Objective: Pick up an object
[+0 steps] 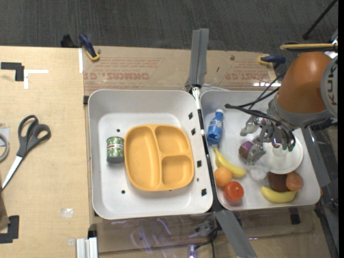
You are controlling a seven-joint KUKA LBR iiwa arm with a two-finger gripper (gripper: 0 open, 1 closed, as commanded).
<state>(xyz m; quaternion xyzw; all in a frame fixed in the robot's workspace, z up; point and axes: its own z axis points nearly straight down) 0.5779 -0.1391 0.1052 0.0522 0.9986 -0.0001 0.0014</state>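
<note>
My gripper (262, 140) hangs low over the middle of the right bin (236, 102), under the orange band of the arm (304, 83). A small purple and brown object (248, 150) lies right at the gripper's lower left, touching or almost touching it; I cannot make out whether it is gripped. Close by are a blue bottle (215, 127), a yellow banana (230, 164), an orange (222, 176) and a red tomato (234, 191). A white dish (287, 157) sits partly under the gripper on its right.
A second banana (278, 195) and a brown round fruit (278, 180) lie at the right bin's front right. The left bin (102, 117) holds a yellow divided plate (159, 157) and a green can (114, 149). Scissors (27, 138) lie on the bench at left.
</note>
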